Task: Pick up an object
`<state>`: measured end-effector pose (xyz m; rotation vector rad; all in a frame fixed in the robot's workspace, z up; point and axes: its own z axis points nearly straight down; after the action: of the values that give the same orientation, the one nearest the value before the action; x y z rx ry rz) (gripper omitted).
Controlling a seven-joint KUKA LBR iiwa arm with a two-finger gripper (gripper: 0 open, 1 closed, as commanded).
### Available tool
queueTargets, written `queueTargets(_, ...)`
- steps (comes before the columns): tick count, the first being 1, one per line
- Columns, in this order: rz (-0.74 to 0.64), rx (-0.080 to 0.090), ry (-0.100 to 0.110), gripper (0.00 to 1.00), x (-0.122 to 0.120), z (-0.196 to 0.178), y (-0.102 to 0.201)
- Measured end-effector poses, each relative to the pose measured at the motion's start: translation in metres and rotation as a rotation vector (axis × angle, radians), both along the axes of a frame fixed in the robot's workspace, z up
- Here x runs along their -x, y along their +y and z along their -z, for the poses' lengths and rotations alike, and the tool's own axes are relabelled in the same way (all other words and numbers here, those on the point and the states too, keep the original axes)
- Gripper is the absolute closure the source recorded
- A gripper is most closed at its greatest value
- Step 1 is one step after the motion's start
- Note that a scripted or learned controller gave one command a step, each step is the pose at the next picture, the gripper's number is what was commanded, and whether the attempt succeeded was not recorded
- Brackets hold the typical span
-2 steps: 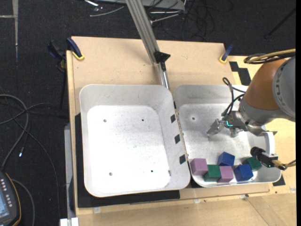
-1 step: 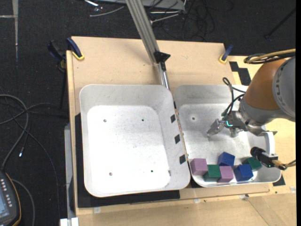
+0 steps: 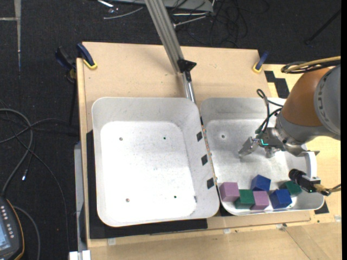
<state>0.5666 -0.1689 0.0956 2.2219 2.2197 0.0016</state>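
Observation:
My gripper (image 3: 259, 147) hangs over the middle of the right bin (image 3: 227, 112), its fingers spread apart with nothing between them. Below it, along the bin's front edge, lie several small blocks: a purple one (image 3: 229, 190), a green one (image 3: 246, 198), a second purple one (image 3: 261, 199), a blue one (image 3: 261, 182), another blue one (image 3: 281, 198) and a dark green one (image 3: 293, 188) at the right. The gripper stands above and behind these blocks, apart from all of them.
The left bin (image 3: 142, 156) lies beside the right one on the wooden bench (image 3: 135, 69). A metal pole (image 3: 168, 31) slants down to the seam between the bins. Blue and yellow clamps (image 3: 87, 56) grip the bench's back corners.

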Motion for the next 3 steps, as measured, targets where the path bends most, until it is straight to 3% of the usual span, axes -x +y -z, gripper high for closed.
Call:
queueTargets(1,0.0,0.0,0.0,0.0,0.0,0.0,0.0)
queueTargets(2,0.006,0.003,0.002,0.0,0.055,-0.001,-0.053)
queueTargets(3,-0.003,0.0,-0.004,0.0,0.075,-0.001,-0.004)
